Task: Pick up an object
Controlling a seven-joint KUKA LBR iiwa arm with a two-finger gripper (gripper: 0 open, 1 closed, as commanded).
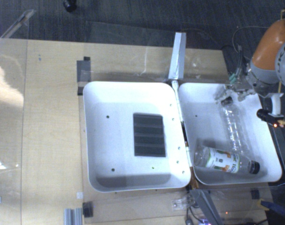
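Two shallow white bins side by side on the wooden worktop [43, 139]. Left bin [97, 139]: one dark ribbed rectangular pad [149, 134] lying flat near the middle, long side running near to far. A few small dark holes in the floor around it.

Right bin [198, 107]: two clear bottles. Labelled bottle [224, 160] on its side along the near wall, black cap pointing right, white-and-green label round the body, wide base toward the divider between the bins. Plain clear plastic bottle [234, 128] lying lengthwise near to far, toward the right of the bin, near end just beside or touching the labelled bottle; hard to tell which, given the transparency.

Grey upright post [177, 55] at the far edge, at the seam between the bins. Dark brackets at the left bin's far-left and near-left corners.

Arm in from the right, orange band [269, 46] at the upper right, grey wrist below it. Gripper [231, 90] over the far-right part of the right bin, down at the far end of the plain clear plastic bottle. Fingers lost in glare and clear plastic: cannot tell if apart, together, or clamped on anything. Contact with the bottle also not resolvable.
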